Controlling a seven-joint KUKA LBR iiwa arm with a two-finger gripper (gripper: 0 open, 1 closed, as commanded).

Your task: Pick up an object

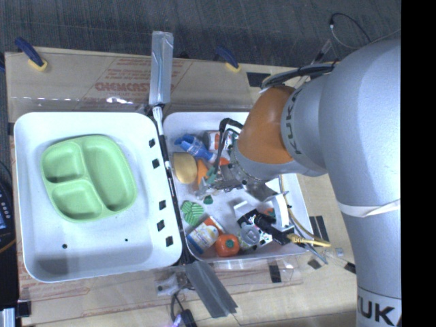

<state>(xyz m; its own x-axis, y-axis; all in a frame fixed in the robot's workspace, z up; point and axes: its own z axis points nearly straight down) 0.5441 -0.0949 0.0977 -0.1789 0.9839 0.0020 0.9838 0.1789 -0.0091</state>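
One camera is fixed above the surface (102, 67) and looks down on it at a slant. It stands near enough that the two white bins fill most of the frame: the left bin (27, 182) beside the right bin (178, 121). The grey arm (354, 128) enters from the right, above the right bin, and covers part of it

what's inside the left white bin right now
The left bin holds a green divided tray with three compartments and nothing visibly in them. What lies beneath the tray is covered.
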